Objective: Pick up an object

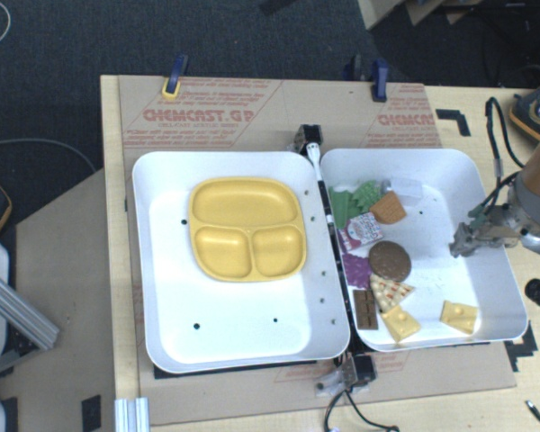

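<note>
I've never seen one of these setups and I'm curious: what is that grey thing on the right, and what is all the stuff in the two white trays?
You are looking down at a slant from one fixed camera above a bench. The grey thing at the right is a robot arm; its gripper, a two-fingered claw, hangs over the right bin near its right wall. I see nothing between its fingers. The left bin holds a yellow divided plate. The right bin holds toy food piled along its left side: a green leafy piece, a brown round patty, a chocolate bar, and a cheese wedge lying apart near the front.
</note>
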